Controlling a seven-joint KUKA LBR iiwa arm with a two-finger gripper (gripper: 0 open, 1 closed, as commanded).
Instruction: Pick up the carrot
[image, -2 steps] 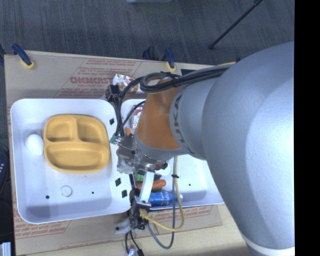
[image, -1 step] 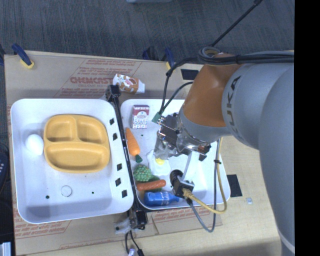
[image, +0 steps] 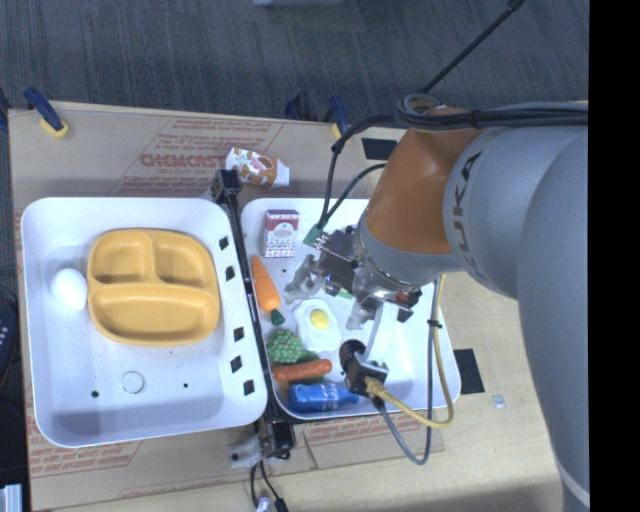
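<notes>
pincer (image: 322, 272): over right bin (image: 432, 385), grip state cannot tell | carrot (image: 265, 284): at pincer's 9 o'clock, along bin's left wall, apart

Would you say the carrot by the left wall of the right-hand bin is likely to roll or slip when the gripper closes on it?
Probably somewhat. The carrot looks round and tapered, so it may roll sideways or squirt toward its thin end. It looks like smooth, stiff moulded plastic, so likely light and unbending but slippery. It lies close along the right bin wall, which may stop it rolling that way but crowd one finger.
</notes>
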